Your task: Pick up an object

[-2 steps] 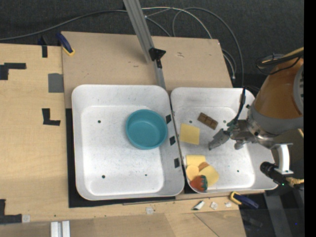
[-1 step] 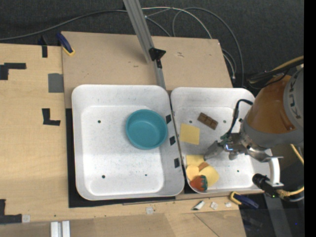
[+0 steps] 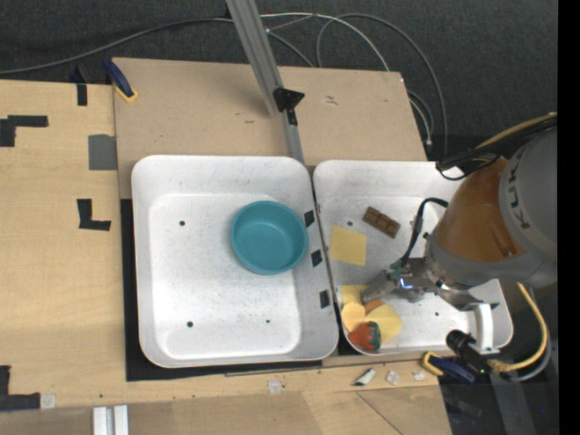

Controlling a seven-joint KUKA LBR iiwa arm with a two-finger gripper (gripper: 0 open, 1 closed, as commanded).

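Arm low over the right bin (image 3: pixel 471 184), lower right of the frame
Gripper (image 3: pixel 379 290) hangs above pale yellow pieces (image 3: pixel 353 299) beside a red-orange lump (image 3: pixel 364 335); whether its fingers are apart I cannot tell; a teal bowl (image 3: pixel 267 236) sits in the left bin (image 3: pixel 163 243)

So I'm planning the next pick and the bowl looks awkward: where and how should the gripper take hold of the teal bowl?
Take the teal bowl by its rim, coming straight down with one finger inside and one outside. It sits upright and open in the left bin, probably too wide to span. The right-hand rim, nearest the gripper, seems the easiest side.
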